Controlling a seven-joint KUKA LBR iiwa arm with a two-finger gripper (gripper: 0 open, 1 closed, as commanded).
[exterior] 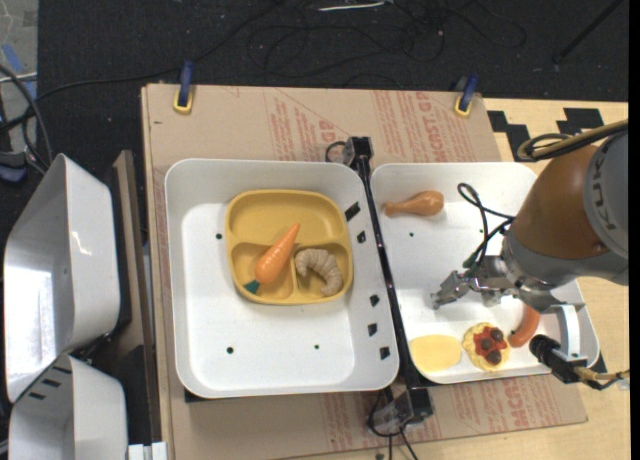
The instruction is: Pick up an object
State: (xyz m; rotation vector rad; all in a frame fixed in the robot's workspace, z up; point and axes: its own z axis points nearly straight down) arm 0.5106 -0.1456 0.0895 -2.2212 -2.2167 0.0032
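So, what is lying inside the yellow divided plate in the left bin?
The yellow plate holds a toy carrot lying over the divider and a pale shrimp in the lower right compartment. A small green bit shows at the carrot's lower end; what lies beneath the carrot is covered.

Drumstick (415, 205) in right bin (440, 180)

right bin (440, 183) middle: bare floor | drumstick (414, 205) far edge | tart (487, 344) near edge

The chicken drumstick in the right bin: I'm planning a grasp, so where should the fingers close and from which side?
Probably grip the chicken drumstick across its plump right end, coming straight down from above. It lies flat on the right bin floor, thin bone end pointing left, with bare floor around it.
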